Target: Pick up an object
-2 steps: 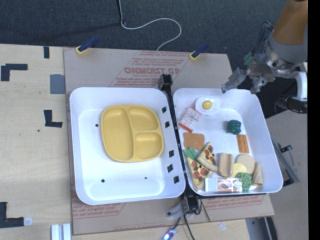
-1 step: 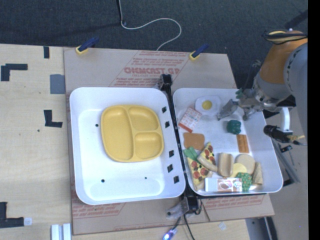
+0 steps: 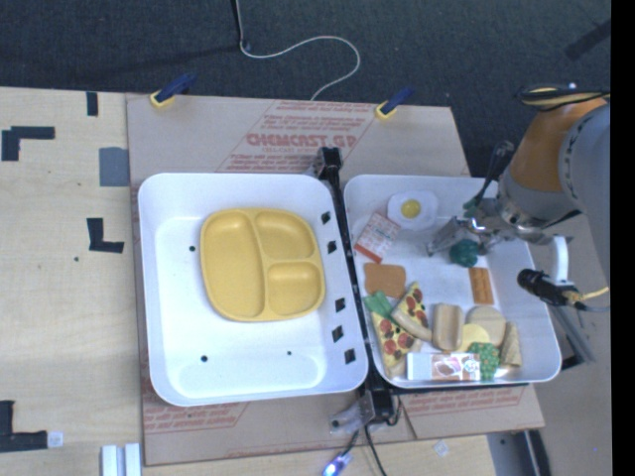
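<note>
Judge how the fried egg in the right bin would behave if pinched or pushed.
The fried egg looks flat and thin, so it probably slides rather than rolls. It likely is light. Lying flush on the bin floor, its edge may be hard to pinch.

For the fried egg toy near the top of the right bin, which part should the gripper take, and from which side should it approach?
The fried egg lies flat and alone on the floor of the right bin, with bare floor all around it. Probably best is to come straight down from above and pinch across its thin white edge, the fingers either side of the yolk. The gripper is just to its lower right.
</note>
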`<state>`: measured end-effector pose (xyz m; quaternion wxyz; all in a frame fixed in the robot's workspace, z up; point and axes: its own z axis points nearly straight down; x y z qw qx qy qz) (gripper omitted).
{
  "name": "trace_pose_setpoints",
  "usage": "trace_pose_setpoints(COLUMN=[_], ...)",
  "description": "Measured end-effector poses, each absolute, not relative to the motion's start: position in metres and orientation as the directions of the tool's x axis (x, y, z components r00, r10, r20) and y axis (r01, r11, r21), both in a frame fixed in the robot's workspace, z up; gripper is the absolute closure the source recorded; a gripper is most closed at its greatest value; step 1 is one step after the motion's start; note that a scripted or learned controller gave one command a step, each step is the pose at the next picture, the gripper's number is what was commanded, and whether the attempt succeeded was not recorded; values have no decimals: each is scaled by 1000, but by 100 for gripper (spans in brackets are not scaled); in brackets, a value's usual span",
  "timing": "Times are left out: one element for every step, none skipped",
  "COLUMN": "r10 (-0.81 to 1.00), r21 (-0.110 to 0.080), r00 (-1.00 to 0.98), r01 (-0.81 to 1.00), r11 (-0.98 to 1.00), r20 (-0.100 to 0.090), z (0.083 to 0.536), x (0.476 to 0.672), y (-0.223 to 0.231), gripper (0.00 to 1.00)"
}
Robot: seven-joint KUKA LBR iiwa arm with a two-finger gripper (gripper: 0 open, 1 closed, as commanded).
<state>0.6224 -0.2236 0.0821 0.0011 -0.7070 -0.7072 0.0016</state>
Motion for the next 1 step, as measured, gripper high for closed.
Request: trace_pose_setpoints(r10=[1000], r21=[1], r00=[-2], r01=[1000], r11=[2], r20=[-2], z=[95], x=[625], y=[-223], gripper=[100])
